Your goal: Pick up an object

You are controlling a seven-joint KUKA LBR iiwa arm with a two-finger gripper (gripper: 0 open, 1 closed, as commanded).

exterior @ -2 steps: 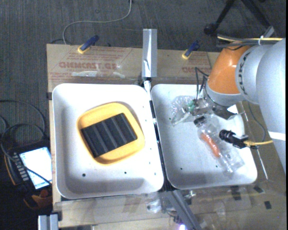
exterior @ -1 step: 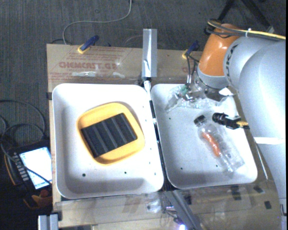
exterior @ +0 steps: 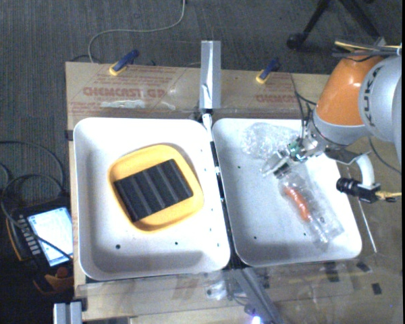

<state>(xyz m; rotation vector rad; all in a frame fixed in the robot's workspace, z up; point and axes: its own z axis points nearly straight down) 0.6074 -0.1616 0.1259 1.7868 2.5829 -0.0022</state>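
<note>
Robot arm reaching over the right bin [exterior: 256,248] toward clear plastic packaging.

The gripper [exterior: 283,162] is hovering by a crumpled clear bag [exterior: 266,140] and an orange-filled packet [exterior: 309,206]; finger state indiscernible. Centring over the packet's middle should be helping.

One fixed camera, high above the counter [exterior: 81,93], looks down at a slant on both bins [exterior: 94,248].

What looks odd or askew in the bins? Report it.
Nothing spilled or broken. The yellow tray with a black ribbed insert sits skewed in the left bin. In the right bin, a clear wrapper lies slantwise below the gripper.
</note>
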